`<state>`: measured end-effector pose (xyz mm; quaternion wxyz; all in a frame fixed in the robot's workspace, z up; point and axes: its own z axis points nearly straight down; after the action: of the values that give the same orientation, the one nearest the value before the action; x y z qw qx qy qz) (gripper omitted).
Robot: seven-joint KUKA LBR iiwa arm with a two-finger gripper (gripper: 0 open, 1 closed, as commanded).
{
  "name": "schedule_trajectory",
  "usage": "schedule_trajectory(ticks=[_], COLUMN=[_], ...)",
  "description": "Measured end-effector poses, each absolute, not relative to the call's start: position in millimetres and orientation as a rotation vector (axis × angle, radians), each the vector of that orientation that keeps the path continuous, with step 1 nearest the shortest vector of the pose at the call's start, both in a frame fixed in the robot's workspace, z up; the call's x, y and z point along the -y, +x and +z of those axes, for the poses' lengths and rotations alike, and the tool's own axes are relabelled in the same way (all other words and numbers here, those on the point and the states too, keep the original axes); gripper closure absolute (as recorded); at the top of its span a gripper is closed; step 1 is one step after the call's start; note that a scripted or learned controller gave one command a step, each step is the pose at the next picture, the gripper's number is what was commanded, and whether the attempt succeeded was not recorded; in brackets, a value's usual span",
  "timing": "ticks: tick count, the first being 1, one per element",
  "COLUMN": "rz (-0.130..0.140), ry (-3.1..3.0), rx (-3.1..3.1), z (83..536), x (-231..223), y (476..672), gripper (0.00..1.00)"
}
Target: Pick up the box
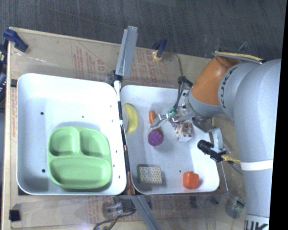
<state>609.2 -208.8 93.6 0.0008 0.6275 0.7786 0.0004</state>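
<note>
I see the gripper (pixel 176 120) over the box (pixel 184 131) (right bin (pixel 137 136)); I cannot tell if its fingers are open.

Green tray (pixel 79 158), yellow banana (pixel 131 117), purple grapes (pixel 155 137).

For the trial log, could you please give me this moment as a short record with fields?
left bin: holds a green divided tray
right bin: banana, purple fruit, small carton box, patterned sponge, orange-red pepper, small orange item
end effector: low over the right bin's upper middle, beside the box
box: lying on the bin floor, not lifted
grasp: cannot tell
</note>
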Motion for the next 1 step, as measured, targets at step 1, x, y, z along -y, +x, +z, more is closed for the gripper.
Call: schedule_trajectory(ticks=[1], rz=[-0.004], ry=[2.125], rx=[-2.319], z=[91.4], x=[159.6], y=[559.0], gripper=[0.0])
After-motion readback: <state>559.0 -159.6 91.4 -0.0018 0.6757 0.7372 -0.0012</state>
